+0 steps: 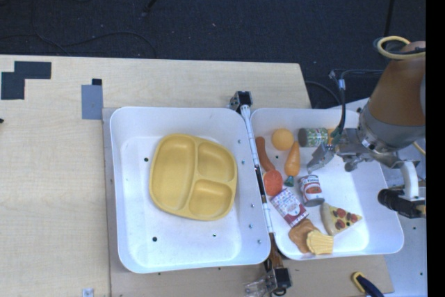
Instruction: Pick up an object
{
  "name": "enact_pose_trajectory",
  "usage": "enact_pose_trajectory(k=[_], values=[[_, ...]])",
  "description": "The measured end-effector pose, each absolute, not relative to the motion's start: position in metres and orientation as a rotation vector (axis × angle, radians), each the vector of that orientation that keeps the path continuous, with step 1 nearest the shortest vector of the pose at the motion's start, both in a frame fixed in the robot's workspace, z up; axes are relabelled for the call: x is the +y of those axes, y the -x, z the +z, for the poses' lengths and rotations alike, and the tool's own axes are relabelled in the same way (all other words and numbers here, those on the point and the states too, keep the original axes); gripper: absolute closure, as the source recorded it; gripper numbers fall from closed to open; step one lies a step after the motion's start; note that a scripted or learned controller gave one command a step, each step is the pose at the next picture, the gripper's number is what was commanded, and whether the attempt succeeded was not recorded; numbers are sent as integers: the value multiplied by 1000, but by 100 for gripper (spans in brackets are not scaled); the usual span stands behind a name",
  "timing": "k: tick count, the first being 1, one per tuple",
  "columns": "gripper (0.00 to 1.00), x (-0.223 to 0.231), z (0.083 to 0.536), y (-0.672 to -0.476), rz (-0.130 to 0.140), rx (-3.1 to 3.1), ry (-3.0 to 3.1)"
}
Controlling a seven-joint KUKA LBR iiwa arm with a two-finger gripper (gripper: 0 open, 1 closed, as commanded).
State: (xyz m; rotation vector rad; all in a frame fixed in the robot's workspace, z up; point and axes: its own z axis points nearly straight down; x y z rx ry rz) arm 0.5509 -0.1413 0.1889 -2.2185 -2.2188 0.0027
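Yellow plastic catches our eye first: a three-compartment plate (192, 176) lies in the left white bin (132, 247), alone on its floor. Moving right across the hinge-like divider (254, 163), we find the right bin (389, 240) crowded with toy food. A long sausage (263, 154) lies along the left wall, a red tomato (273, 183) just below it. An orange ball (282, 139) sits beside a small carrot (293, 160). A green-labelled can (314, 136) lies on its side near the back wall; a red-labelled can (311, 189) stands midway, beside a red packet (287, 205). Nearer the front (by the rim) we see a cheese wedge (320, 243) and a pizza slice (340, 218). The gripper (321, 155) hangs over the bin just below the green-labelled can, fingers spread, pinching nothing, the orange-banded arm (396, 90) behind it.
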Motion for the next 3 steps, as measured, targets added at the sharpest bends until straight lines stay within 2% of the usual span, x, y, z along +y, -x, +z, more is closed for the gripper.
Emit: enact_pose_trajectory(k=[1,2,3], values=[[0,-120,89,-567,-1,-2221,2223],[0,-133,88,-630,2,-2221,2220],[100,-133,99,-631,1,-2222,2218]])
